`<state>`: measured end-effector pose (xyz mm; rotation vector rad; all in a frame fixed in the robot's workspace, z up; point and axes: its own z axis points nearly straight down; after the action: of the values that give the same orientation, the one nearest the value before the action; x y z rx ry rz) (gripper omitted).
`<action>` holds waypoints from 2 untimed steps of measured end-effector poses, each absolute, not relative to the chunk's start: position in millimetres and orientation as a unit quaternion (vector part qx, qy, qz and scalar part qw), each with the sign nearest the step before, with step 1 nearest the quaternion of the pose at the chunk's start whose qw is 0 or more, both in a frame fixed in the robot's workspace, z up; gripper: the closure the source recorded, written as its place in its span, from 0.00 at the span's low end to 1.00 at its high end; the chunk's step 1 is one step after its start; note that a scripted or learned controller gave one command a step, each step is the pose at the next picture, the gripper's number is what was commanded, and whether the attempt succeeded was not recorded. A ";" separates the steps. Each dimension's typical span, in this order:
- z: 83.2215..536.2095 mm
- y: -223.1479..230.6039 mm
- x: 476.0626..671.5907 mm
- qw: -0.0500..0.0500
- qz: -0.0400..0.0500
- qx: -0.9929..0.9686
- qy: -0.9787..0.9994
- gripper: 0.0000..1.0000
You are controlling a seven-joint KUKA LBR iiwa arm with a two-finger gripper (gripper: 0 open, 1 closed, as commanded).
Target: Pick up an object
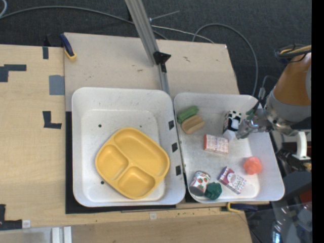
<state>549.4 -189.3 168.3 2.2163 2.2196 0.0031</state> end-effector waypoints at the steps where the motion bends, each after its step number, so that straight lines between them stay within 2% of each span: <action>1: 221.4 -189.2 550.9 0.002 0.001 0.706 0.708 1.00; 2: 230.8 -131.7 557.5 -0.001 0.001 0.704 0.710 1.00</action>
<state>557.5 -131.7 230.8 2.2138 2.2305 0.0030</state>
